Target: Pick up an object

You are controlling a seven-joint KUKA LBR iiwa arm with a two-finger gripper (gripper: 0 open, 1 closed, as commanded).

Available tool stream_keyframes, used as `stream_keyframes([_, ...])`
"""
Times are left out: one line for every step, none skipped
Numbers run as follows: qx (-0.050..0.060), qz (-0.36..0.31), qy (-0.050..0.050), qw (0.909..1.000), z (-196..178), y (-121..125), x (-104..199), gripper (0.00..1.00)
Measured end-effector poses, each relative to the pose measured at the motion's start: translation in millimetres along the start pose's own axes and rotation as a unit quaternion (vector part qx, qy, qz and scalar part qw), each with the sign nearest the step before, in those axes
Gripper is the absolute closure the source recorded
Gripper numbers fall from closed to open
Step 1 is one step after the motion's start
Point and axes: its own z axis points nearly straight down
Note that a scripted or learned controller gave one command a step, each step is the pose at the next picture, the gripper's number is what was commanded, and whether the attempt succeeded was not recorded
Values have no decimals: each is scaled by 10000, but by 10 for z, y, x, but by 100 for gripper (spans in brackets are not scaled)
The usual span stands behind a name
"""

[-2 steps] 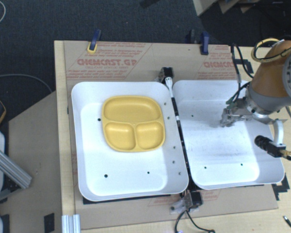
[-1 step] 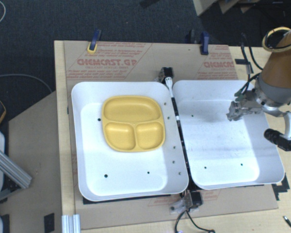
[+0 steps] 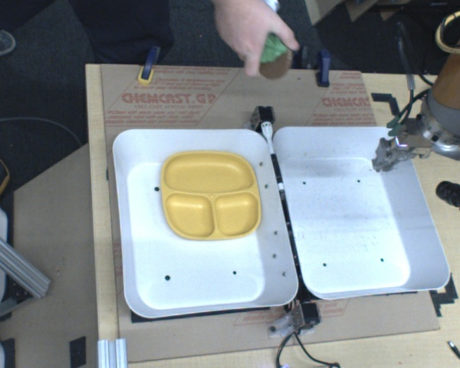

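Surface [image 3: 100, 228]: tan board with red print, clamped at the far edge by a yellow clip [image 3: 146, 73] and a blue clip [image 3: 323, 66], presumably so the setup can't shift. Dark floor and cables around it.

Two shallow white plastic bins sit side by side. The right white bin [image 3: 353, 274] is directly under the claw; the left white bin [image 3: 192, 282] is well off to the claw's far side, across the black centre divider.

Only pickable item lying in a bin: a yellow three-compartment plastic tray [image 3: 211, 194], flat in the left bin, well apart from the claw.

A person's hand [image 3: 245, 21] is beyond the bins holding a small green-and-brown object [image 3: 274, 56], probably about to drop it in.

Claw [image 3: 386, 157]: parked near the right bin's far corner, low over it. Too small to tell whether it's apart or together; nothing visibly in it.
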Motion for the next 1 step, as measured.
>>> stream_keyframes([19,2,7,10000,-166,11,-1,100])
